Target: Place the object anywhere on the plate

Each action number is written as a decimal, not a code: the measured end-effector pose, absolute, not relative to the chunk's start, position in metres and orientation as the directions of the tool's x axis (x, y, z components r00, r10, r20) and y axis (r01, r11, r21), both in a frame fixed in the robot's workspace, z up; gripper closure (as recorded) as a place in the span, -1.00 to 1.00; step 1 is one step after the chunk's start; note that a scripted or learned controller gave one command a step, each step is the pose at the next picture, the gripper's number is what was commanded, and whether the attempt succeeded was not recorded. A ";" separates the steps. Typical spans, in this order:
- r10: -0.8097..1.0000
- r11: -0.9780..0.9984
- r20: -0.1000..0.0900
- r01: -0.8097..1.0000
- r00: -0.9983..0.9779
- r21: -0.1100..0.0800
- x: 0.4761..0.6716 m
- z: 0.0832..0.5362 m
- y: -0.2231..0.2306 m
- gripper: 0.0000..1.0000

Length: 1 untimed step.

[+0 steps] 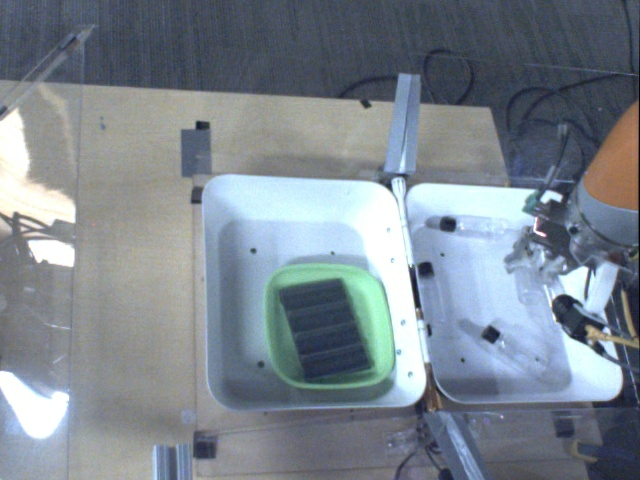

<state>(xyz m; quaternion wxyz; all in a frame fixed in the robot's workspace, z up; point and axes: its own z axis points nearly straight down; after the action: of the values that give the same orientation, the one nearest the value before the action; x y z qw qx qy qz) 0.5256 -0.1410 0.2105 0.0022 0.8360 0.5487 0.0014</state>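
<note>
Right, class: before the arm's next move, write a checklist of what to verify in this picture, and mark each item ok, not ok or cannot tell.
1. Green plate sits flat inside the left bin: ok.
2. Dark ridged object rests on the plate, within its rim: ok.
3. End effector is away from the plate, over the right bin: ok.
4. End effector holds nothing: cannot tell, its tip is too blurred.
5. Clear items with dark caps lie in the right bin, apart from the plate: ok.
</note>
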 end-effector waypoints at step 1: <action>0.967 -0.254 0.001 0.967 0.254 0.001 0.488 0.184 -0.077 1.00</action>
<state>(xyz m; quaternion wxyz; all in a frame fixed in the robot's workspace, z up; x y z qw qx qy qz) 0.4876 -0.0774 0.1835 0.0002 0.7918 0.6108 0.0006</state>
